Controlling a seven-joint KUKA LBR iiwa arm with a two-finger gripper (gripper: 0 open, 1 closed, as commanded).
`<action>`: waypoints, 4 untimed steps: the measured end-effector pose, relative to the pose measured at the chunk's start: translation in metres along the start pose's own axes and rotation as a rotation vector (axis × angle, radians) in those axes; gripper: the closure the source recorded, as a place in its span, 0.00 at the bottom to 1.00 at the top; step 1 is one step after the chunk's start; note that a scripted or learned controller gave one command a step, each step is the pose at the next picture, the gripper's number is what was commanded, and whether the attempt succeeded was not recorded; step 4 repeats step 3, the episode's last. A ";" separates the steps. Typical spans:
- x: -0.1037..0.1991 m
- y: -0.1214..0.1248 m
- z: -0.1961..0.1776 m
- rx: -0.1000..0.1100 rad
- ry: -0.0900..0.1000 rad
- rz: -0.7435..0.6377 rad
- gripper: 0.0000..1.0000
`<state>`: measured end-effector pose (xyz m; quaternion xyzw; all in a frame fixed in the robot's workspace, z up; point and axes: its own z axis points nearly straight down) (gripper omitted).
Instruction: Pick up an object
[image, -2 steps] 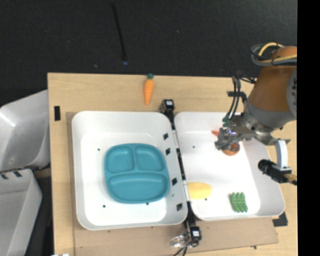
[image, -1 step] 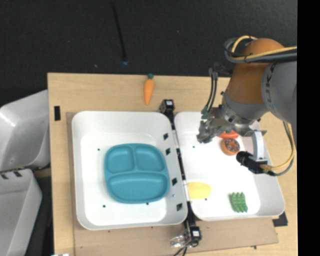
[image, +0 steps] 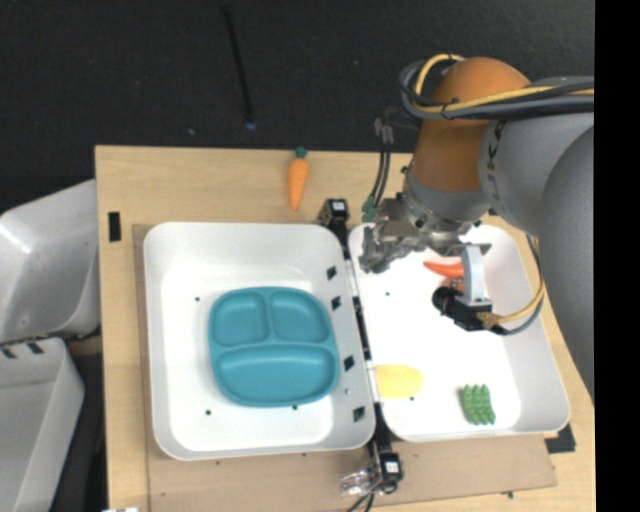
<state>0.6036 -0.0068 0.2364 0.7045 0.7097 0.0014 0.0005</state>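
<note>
**Camera view: gripper low in right bin, nearest pick is the orange-red piece beside it**

Camera view, looking down at a slant. The arm (image: 520, 150) is reached in from the right, and the gripper (image: 385, 245) is set low over the far-left corner of the right bin (image: 520, 400), close to the divider between the two bins. Whether anything is pinched cannot be told; the tips are hidden under the wrist hardware.

Candidate objects:
- An orange-red piece (image: 443, 268) is seen just beside the gripper, toward the arm's base side and slightly nearer the camera. It is partly covered by the wrist attachment, so its full shape cannot be read. The visible part has its long axis roughly across the bin, left to right.
- A yellow piece (image: 398, 380) lies flat near the divider, well toward the front edge of the right bin from the gripper.
- A green ridged piece (image: 477, 404) lies in the front part of the same bin, long axis roughly front to back.
- A carrot (image: 297, 178) lies on the bench outside the bins, beyond the left bin (image: 170, 300).
- A blue divided plate (image: 272, 345) sits in the left bin.

Judged: the orange-red piece is the shortest move, a small shift rightward. Risk: it is tucked under the cable and bracket, so a clean descent may be obstructed.
</note>
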 end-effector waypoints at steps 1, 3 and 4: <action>0.036 0.030 0.006 0.000 -0.001 0.002 1.00; 0.071 0.058 0.009 0.002 -0.003 0.005 0.00; 0.071 0.058 0.009 0.002 -0.003 0.005 0.00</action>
